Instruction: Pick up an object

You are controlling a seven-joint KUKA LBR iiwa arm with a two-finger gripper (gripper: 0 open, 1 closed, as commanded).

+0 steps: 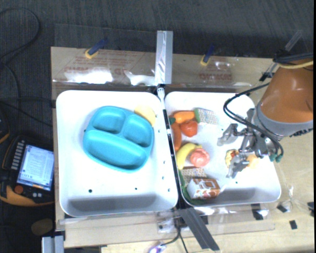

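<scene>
The gripper (pixel 235 153) hangs low over the right bin (pixel 263 194), near its right wall, fingers spread apart, one toward the bin's middle. A small orange-and-yellow item (pixel 234 156) sits between them, likely the target; I judge it not yet clamped. Toward the bin's left wall lie a banana (pixel 183 153), tomato (pixel 189 128), carrot (pixel 182 116) and a carton (pixel 202 188). The left bin (pixel 68 194) carries a blue tray (pixel 119 137).

Pincer (pixel 235 151) low over right bin (pixel 263 191), blue tray (pixel 118 137) in left bin (pixel 73 194)
</scene>
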